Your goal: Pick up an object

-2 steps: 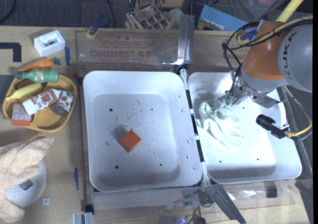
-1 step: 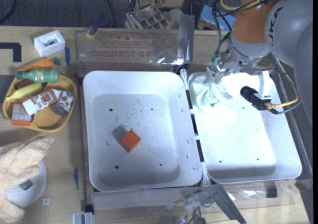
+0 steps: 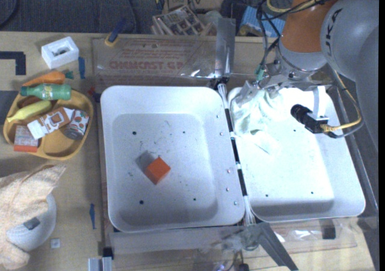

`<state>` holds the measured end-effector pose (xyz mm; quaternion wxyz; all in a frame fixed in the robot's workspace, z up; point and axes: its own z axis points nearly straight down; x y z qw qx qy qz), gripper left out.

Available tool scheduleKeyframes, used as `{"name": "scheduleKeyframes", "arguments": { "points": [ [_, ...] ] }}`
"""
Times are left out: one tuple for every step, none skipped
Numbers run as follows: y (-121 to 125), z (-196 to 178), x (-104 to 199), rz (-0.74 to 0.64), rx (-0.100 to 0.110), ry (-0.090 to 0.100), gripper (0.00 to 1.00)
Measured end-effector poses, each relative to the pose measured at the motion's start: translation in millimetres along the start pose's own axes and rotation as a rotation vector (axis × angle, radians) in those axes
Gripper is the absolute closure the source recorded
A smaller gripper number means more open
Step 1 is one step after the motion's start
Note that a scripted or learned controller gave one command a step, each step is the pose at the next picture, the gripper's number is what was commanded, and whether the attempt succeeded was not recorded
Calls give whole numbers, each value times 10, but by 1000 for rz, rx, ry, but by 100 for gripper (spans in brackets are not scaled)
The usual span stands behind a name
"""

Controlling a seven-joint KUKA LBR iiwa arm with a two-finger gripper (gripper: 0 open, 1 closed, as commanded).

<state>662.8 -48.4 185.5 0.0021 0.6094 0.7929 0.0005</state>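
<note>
Camera view: orange block (image 3: 159,170) lies ungrasped at seven o'clock; jaws' state at one o'clock, cannot tell.

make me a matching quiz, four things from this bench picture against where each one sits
Things:
1. orange block
2. crumpled white cloth
3. green bottle
4. small white box

Places:
A. yellow bowl left of the bins
B. left bin
C. bench top, far left corner
D. right bin, far left part

Pairs: 1-B, 2-D, 3-A, 4-C
</note>
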Motion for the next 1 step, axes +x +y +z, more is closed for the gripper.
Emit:
{"name": "scheduleKeyframes", "arguments": {
  "points": [
    [-107,856,-466,147,-8,-1,0]
  ]
}}
